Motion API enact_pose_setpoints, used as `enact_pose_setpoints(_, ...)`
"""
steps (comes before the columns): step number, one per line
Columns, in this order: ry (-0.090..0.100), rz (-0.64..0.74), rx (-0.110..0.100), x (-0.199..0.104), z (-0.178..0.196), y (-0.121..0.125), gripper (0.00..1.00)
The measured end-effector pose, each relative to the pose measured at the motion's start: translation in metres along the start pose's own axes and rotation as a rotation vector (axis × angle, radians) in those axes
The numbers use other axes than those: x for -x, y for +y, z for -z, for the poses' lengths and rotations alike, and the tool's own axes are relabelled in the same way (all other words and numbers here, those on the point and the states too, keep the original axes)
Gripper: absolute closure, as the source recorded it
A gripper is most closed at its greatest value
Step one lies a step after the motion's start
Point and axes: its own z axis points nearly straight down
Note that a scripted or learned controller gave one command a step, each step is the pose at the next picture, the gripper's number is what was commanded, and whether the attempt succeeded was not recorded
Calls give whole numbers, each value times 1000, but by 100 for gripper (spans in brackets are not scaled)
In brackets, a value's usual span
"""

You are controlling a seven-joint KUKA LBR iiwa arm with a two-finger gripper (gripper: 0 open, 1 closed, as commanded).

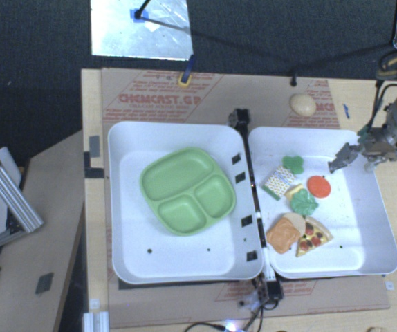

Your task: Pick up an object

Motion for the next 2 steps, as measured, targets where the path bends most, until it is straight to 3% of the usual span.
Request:
enact_pose_setpoints(1,-2,2,9,0,5,2,0)
enact_pose_setpoints(2,-2,-1,5,10,-45,2,0)
